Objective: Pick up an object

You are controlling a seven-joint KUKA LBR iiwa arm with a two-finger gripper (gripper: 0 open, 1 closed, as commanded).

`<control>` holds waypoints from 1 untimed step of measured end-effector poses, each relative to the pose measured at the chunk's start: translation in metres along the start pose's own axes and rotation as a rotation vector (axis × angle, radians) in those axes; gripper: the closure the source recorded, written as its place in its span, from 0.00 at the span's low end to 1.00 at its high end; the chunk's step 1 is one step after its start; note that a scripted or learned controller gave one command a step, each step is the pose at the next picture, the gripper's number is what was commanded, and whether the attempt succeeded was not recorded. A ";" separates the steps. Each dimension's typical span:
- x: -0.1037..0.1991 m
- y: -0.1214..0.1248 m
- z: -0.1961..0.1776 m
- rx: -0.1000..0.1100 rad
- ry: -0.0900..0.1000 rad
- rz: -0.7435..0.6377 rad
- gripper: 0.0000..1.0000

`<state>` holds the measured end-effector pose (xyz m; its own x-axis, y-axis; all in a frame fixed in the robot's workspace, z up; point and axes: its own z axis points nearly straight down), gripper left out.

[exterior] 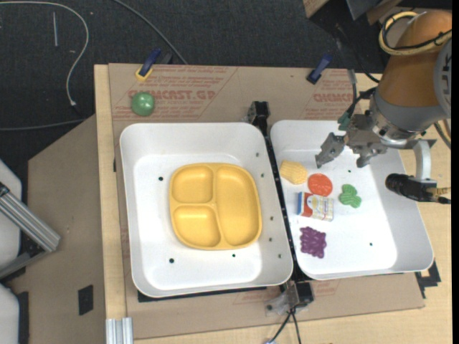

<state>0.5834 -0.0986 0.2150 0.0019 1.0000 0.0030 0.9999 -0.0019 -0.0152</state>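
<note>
camera view: the arm [412,63] is reaching in from the right and hanging its gripper [346,149] over the back part of the right bin [401,249]. the claw is standing wide, its two dark fingers splayed apart, and nothing is sitting between them.

taking the gripper as the landmark: the orange-red round toy [320,185] is lying just in front of it and a touch to the left, the nearest thing to the fingertips. the pale yellow lumpy piece [293,171] is sitting further left, close to the bin's inner wall. the green piece [349,196] is lying in front of the gripper, almost straight ahead. the small printed packet [316,206] is resting beyond the orange-red toy, touching or nearly touching it, and the purple grape cluster [313,241] is lying furthest forward, well apart from the claw.

the relation the coming move is turning on: the orange-red toy is sitting toward the front-left of the open fingers, not under them, so the claw is likely needing a short shift that way before descending. the toy is looking round, with no clear long axis, so finger direction is probably mattering little; the packet crowding its far side is the likelier trouble.

in the left bin [143,264] a yellow divided plate [215,206] is lying centred, well left of the gripper, and a green ball [143,104] is resting on the cardboard behind that bin.
</note>
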 end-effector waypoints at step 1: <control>0.000 0.003 -0.007 -0.013 -0.001 -0.003 0.00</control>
<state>0.5861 -0.0984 0.2219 -0.0007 1.0000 0.0017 1.0000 0.0007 -0.0020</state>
